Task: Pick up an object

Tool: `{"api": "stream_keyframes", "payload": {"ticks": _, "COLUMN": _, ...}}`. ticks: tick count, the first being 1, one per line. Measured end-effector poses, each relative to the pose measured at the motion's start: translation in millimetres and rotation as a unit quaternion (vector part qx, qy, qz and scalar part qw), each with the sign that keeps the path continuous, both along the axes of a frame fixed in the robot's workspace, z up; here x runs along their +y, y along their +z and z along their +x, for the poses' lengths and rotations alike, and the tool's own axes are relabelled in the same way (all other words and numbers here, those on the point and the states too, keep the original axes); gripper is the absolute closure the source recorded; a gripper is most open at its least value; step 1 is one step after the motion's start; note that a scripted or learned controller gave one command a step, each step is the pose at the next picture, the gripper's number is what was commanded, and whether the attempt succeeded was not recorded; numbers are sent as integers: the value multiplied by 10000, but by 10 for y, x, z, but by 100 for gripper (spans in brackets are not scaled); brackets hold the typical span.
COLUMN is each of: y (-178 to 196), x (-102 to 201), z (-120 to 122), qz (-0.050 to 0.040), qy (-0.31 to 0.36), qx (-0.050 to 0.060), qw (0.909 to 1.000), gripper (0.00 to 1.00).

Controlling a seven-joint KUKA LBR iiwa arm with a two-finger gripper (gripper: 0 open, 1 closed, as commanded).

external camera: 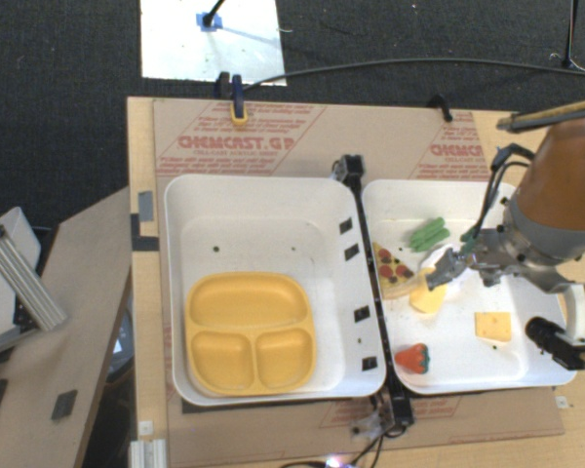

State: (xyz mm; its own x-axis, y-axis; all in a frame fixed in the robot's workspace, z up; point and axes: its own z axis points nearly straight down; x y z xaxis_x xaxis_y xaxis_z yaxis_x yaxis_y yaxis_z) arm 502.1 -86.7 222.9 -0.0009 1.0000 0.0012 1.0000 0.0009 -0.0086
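Observation:
My gripper hangs over the right bin, reaching in from the right under the arm's orange band. Its tip is just above a pale yellow rounded piece, touching or nearly touching its upper edge. A pizza slice lies just left of the gripper, near the divider. A green piece lies behind it. A yellow cheese square sits to the front right, and a red strawberry near the bin's front left corner.
The left bin holds a yellow divided tray. A black clip-lined divider separates the bins. A dark part of the arm overhangs the right bin's front right corner.

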Motion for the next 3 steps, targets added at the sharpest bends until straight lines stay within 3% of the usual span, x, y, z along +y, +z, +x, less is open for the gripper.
{"api": "stream_keyframes", "payload": {"ticks": 1, "y": 44, "x": 1, "z": 23, "qz": -6, "qy": 10, "qx": -51, "qw": 10000, "gripper": 0}}
{"api": "stream_keyframes", "payload": {"ticks": 3, "y": -829, "x": -103, "z": -7, "qz": -1, "qy": -3, "qx": -27, "qw": 10000, "gripper": 0}}
